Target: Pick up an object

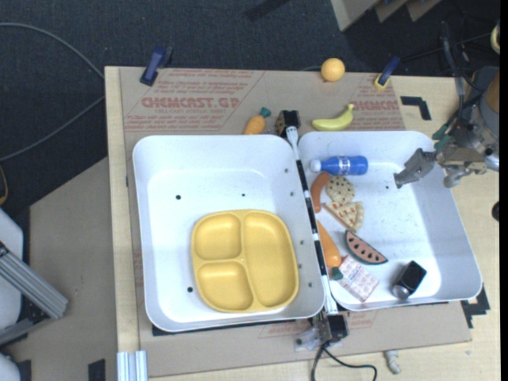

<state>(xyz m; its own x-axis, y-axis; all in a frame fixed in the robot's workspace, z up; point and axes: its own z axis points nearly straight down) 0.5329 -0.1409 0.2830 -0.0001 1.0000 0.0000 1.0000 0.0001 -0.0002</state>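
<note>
So far nothing is picked up: the claw (432, 167) hangs at three o'clock over the right bin (444, 236), fingers spread apart and bare. Candidates lie toward nine o'clock of it, the blue bottle (341, 165) nearest, the watermelon slice (365, 248) lower. Descent and grasp remain.

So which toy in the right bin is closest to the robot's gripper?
The blue plastic bottle lying on its side at the bin's top; the gripper sits level with it, while the watermelon slice and black block lie lower.
</note>
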